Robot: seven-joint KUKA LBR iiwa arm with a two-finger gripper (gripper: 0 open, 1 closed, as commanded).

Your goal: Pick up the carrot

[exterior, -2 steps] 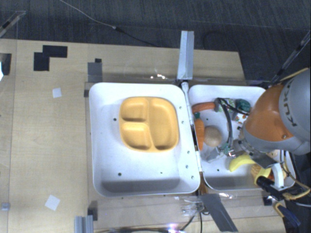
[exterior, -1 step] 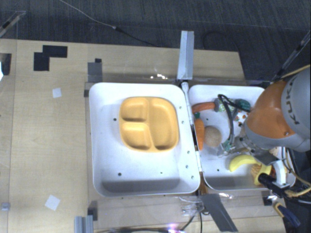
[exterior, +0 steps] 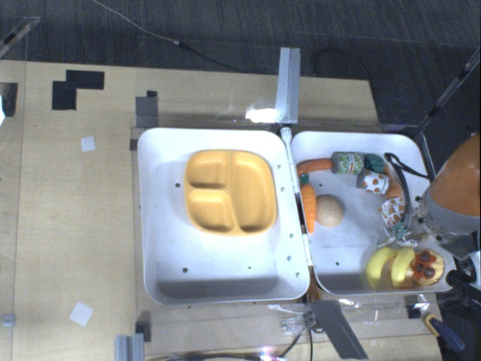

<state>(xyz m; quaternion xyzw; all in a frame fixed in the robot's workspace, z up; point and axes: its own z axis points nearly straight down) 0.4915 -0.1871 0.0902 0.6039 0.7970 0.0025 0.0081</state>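
Observation:
The carrot point(exterior: 308, 210) is orange with a green top. It lies lengthwise against the left wall of the right bin point(exterior: 353, 243), beside a round beige ball point(exterior: 328, 210). A second orange, elongated item point(exterior: 314, 165) lies across the bin's far left corner. The arm's orange band point(exterior: 458, 179) and grey wrist point(exterior: 449, 220) come in over the bin's right wall. The gripper point(exterior: 398, 230) hangs low over the bin's right side, well to the right of the carrot and apart from it. Nothing shows held in it.
A yellow divided plate point(exterior: 228, 191) sits in the left bin point(exterior: 161, 224). The right bin also holds a green can point(exterior: 348, 162), two small patterned items point(exterior: 373, 180) point(exterior: 391, 210), yellow bananas point(exterior: 391, 265) and a berry pastry point(exterior: 426, 269). A black cable point(exterior: 398, 170) loops near the wrist.

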